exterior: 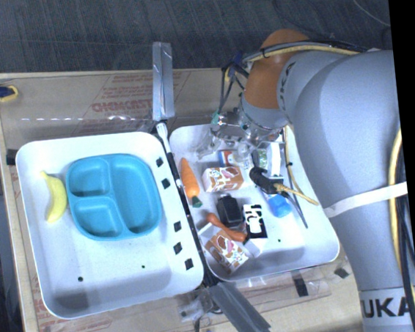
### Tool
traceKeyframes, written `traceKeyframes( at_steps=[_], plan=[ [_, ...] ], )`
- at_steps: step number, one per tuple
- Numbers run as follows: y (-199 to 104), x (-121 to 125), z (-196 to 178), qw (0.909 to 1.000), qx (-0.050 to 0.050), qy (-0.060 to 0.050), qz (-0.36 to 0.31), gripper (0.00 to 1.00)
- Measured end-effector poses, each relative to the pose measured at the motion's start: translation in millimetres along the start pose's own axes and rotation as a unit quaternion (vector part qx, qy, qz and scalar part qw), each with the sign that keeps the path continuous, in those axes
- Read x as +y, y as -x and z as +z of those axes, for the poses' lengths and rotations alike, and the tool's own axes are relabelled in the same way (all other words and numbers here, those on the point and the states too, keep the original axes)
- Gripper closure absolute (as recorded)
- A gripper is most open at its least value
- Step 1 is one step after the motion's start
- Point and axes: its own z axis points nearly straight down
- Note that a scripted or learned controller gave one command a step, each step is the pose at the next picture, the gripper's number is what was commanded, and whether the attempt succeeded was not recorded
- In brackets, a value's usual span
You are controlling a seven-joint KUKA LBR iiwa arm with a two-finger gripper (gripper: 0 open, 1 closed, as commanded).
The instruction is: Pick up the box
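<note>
In the right bin (315, 240), the box (222, 178) lies just beside the gripper (236, 145) at its seven o'clock; whether that pincer is apart or together, I cannot tell.

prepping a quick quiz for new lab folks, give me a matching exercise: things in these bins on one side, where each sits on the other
Things:
1. banana
2. blue tray
3. upper carrot
4. gripper

Places:
A. middle of the left bin
B. right bin, along its left wall
C. left bin, near its left wall
D. over the right bin's far end

Pairs: 1-C, 2-A, 3-B, 4-D
</note>
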Motion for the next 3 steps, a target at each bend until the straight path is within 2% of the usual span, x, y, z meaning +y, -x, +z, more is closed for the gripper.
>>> traceKeyframes(
  at_steps=[1, 2, 3],
  plan=[
    [1.6, 0.3, -9.2, 1.0, -0.002, -0.002, -0.002, 1.0],
    [1.5, 0.3, -9.2, 1.0, -0.002, -0.002, -0.002, 0.0],
    [1.2, 0.4, -17.5, 1.0, -0.002, -0.004, -0.004, 1.0]
  ],
)
